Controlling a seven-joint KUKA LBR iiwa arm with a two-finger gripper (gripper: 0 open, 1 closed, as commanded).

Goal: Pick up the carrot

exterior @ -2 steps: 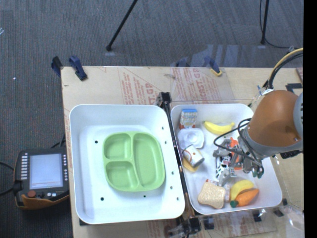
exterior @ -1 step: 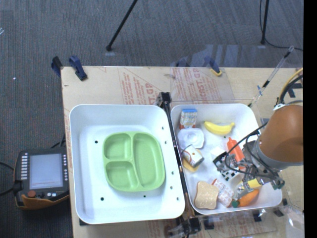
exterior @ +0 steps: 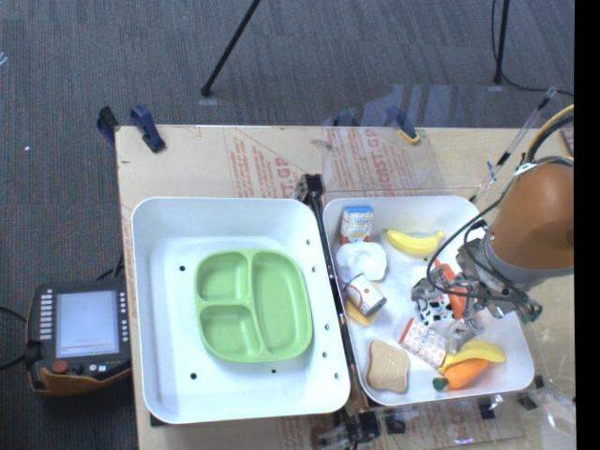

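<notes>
Lying by the bin's (exterior: 521, 350) near edge, carrot (exterior: 464, 372) below pincer (exterior: 448, 309).

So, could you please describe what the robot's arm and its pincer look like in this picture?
The arm has a broad, rounded orange band above a grey wrist section. Black cables loop along its left side toward the pincer, a compact cluster of dark and silvery metal parts with a small orange-red detail. Thin light-coloured lines run off its upper side. No markings are legible.
</notes>
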